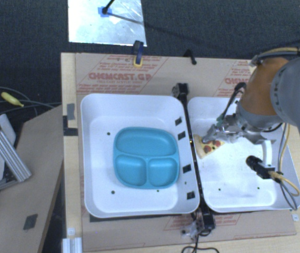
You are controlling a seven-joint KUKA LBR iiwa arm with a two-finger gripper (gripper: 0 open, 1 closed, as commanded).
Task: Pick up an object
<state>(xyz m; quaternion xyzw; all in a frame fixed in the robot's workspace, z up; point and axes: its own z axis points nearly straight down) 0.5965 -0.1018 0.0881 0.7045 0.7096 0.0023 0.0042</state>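
Lying just beneath the gripper [211, 137], pizza slice [207, 149].

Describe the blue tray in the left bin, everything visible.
The tray is light blue, looks like moulded plastic, a rounded rectangle with three compartments: one wide along the far side, two smaller ones nearer the camera. It lies flat, open side up, roughly centred on the left bin floor, slightly rotated. Its compartments look bare; it touches just the bin floor.

Left bin [95, 141]: smooth white plastic, slightly glossy
Right bin [239, 194]: the same white plastic
Divided plate [146, 157]: sky-blue plastic, satin sheen
Bench board [118, 75]: matt tan cardboard, red print
Sheet, upper left [107, 15]: shiny, foil-like
Arm [292, 94]: smooth grey casing, orange band
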